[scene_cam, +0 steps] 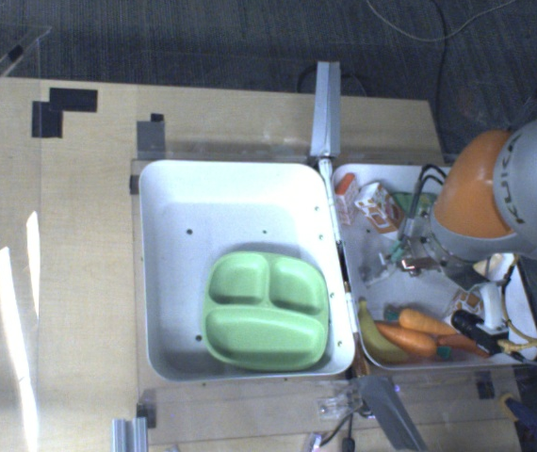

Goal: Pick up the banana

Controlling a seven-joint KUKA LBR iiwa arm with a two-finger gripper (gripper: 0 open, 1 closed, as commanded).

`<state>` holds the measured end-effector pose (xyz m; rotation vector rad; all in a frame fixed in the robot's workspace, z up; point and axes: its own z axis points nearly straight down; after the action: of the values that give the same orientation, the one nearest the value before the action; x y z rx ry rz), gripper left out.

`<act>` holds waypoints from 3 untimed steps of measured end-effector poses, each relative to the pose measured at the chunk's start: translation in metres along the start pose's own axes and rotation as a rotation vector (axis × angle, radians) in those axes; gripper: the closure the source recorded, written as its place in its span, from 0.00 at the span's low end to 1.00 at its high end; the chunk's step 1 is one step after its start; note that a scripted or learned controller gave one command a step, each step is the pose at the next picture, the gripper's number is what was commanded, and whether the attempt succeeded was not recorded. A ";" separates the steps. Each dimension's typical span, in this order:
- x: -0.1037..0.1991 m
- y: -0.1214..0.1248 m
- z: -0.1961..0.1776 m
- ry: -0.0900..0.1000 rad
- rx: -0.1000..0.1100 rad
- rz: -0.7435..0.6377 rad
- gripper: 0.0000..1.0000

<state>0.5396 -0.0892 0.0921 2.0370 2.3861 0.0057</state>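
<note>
One banana (378, 337), two carrots (417, 331), right bin (372, 172)

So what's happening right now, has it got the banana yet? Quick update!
Gripper low in right bin, nothing seen held. Banana not picked, lying at bin's near-left corner. Two carrots lie against it.

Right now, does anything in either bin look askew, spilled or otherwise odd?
Nothing spilled or damaged. The green divided plate lies slightly askew in the left bin. In the right bin, the banana is wedged at the front-left corner under two carrots, beside other clutter. The gripper hovers above the bin's middle.
</note>
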 end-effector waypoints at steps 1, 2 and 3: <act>-0.050 0.031 0.003 -0.005 -0.007 -0.316 0.00; -0.050 0.031 0.003 -0.005 -0.007 -0.317 0.00; -0.080 -0.014 0.003 -0.005 -0.005 -0.370 0.00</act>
<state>0.5378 -0.1705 0.0894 1.5598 2.7132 0.0045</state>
